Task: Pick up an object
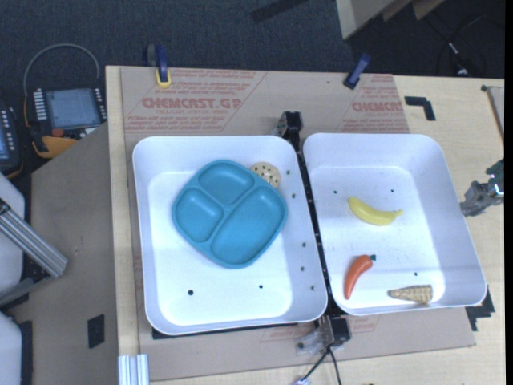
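The banana lies in the right bin, to the left of your end effector and well apart from it, roughly level with it in the view. Below the banana and a little farther left, you have a red chili pepper with a green stem, set on a slant. Just right of the pepper's lower end, close to the bin's near wall, lies a tan waffle cone on its side.

Your end effector sits at the far right, just outside the right bin's right rim and above the surface. So little of it shows that you cannot tell whether it is apart or together, and nothing can be seen in it.

Farther left still, across the divider, the left bin holds a blue divided plate with three compartments. A round cookie peeks out from behind the plate's upper right edge, touching it.
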{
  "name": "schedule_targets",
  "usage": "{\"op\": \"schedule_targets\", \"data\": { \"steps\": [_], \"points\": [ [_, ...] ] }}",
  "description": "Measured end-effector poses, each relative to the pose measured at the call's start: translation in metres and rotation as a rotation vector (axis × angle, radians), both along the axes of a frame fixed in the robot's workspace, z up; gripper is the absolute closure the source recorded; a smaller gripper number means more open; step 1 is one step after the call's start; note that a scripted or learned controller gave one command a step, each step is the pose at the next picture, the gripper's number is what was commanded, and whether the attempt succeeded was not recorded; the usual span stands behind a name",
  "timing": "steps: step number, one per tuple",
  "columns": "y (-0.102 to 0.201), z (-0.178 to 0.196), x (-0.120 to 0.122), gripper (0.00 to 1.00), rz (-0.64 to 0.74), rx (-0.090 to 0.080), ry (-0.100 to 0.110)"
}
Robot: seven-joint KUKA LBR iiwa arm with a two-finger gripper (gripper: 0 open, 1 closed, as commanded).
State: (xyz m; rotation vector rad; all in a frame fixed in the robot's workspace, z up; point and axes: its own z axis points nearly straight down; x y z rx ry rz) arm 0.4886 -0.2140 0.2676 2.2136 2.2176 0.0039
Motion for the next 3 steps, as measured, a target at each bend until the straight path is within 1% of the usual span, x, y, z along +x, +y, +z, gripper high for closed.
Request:
{"op": "schedule_targets", "data": {
  "steps": [1,2,3],
  "points": [
    [0.0,-0.001,0.001,1.0,-0.001,0.002,0.005],
    [0.054,0.0,0.013,1.0,0.004,0.006,0.007],
    [0.112,-0.001,0.032,1.0,0.005,0.006,0.006]
  ]
}}
